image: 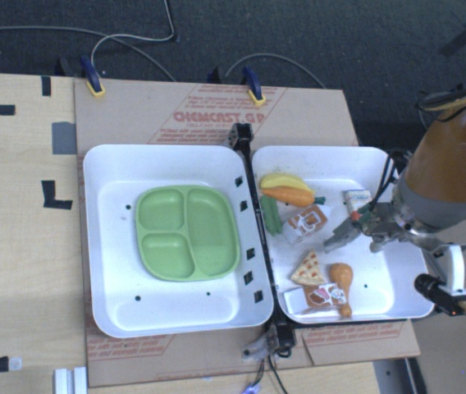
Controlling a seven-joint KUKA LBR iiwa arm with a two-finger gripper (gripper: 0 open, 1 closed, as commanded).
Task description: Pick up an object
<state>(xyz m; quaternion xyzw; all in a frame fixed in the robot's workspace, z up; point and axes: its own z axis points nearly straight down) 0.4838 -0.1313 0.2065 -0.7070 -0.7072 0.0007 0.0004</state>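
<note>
Plastic toy food, light and stiff: drumstick (341, 279) low in right bin (378, 156), beside pizza slice (307, 269). Slick on the round end; best pinched across the narrow shank. Gripper (349, 226) above, finger spread unclear.

A light wood-grain tabletop (20, 245) carried black tape marks (52, 195) on its left part. Over it lay a brown cardboard sheet (217, 113) printed with red lettering, held at its far edge by two blue-and-yellow clamps (93, 80), one near the left corner and one near the middle. Beyond the tabletop stretched dark grey carpet (299, 15), crossed by thin pale cables (69, 31) that looped toward the clamps. Light was even and soft, with faint shadows. At the near edge, more cables (266, 351) trailed off the cardboard.
</note>
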